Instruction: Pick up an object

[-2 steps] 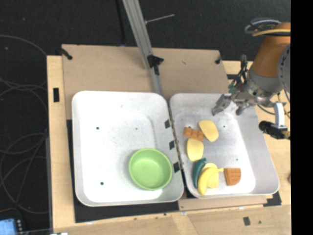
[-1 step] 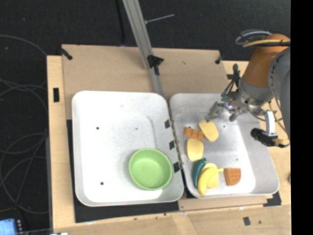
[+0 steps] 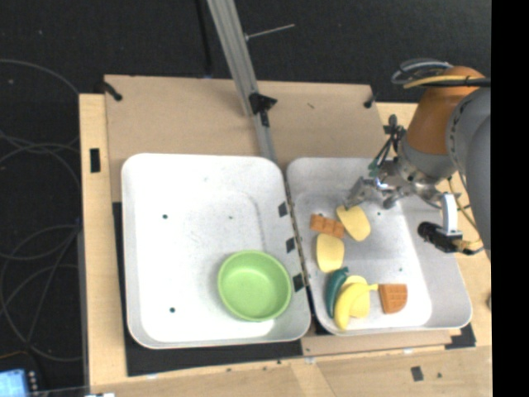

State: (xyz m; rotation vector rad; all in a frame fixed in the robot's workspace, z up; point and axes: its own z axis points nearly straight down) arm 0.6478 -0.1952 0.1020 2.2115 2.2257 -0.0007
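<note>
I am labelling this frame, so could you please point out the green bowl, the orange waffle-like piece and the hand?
green bowl point(image 3: 254, 284), camera view, centre of its inside.
orange waffle-like piece point(image 3: 393, 298), camera view, middle of its top face.
hand point(image 3: 368, 190), camera view, between its fingertips.

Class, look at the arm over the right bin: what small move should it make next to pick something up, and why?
Probably lower the gripper slightly onto the pale yellow piece in the right bin. It hangs just above and right of that piece, its nearest object.
</note>
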